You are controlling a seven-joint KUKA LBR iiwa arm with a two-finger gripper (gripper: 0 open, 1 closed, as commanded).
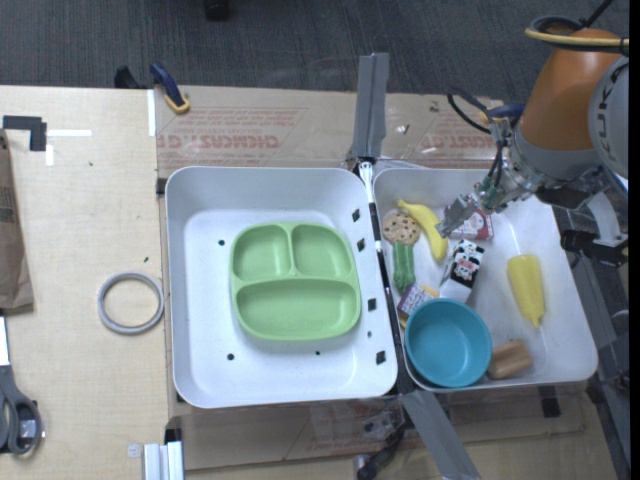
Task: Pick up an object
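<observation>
Left bin [190,298]: green divided plate [295,281], centred. Right bin [570,298]: blue bowl [448,342] at near left corner; banana [428,226] by far left wall; yellow corn [527,285] toward right wall. Gripper [468,208] over far edge, finger state cannot be told.

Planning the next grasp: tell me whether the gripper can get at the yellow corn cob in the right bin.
Probably yes. The yellow corn cob lies alone on bare bin floor, nothing over it, and the gripper hangs nearby.

A green divided plate [295,281], blue bowl [449,342], yellow banana [427,226] and black-and-white cow-patterned carton [465,264] sit in white bins [190,298].
</observation>
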